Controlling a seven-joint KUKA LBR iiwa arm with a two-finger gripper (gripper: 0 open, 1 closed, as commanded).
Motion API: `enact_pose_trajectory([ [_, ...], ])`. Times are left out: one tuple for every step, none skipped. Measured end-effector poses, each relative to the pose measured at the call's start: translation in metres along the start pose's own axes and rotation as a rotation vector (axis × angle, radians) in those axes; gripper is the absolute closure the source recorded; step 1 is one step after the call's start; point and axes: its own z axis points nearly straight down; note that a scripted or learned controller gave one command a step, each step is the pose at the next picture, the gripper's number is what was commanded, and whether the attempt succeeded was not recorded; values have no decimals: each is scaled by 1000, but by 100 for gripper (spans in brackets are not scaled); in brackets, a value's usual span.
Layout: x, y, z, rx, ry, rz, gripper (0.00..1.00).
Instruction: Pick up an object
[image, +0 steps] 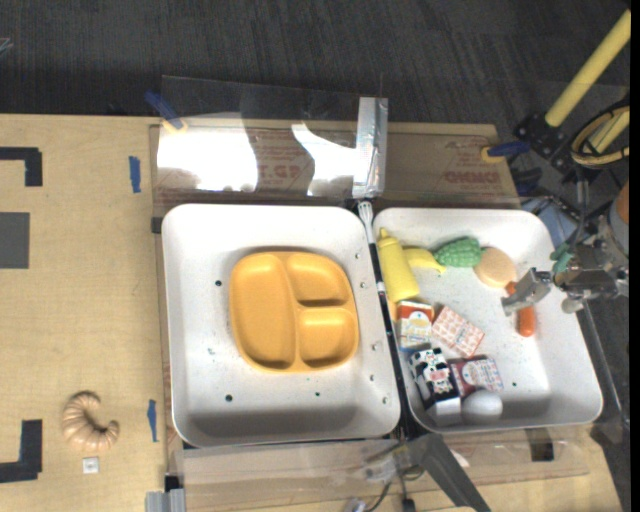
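Note:
The right bin (570, 385) holds several small things. A yellow bottle (398, 268) lies along its left wall, with a green toy vegetable (459, 252) and a tan bun (495, 267) beside it. A small orange carrot-like piece (525, 321) lies near the right side. Below are a red-and-white carton (416, 324), a pink patterned packet (456, 331), a black-and-white carton (432, 372), a dark red packet (478, 375) and a white egg shape (484, 404). My gripper (528, 287) hangs over the right part of this bin, just above the orange piece and right of the bun.
The left bin (190, 300) carries a yellow divided plate (293, 308). A tan curled toy (90, 420) lies on the bench at the lower left. A clear plastic sheet (260, 150) and cardboard stand behind the bins. Cables and a yellow pole (595, 65) crowd the upper right.

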Motion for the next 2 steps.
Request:
enact_pose_trajectory([
  [-12,34,120,7,2,270,0],
  [-61,75,177,-5,7,209,0],
])
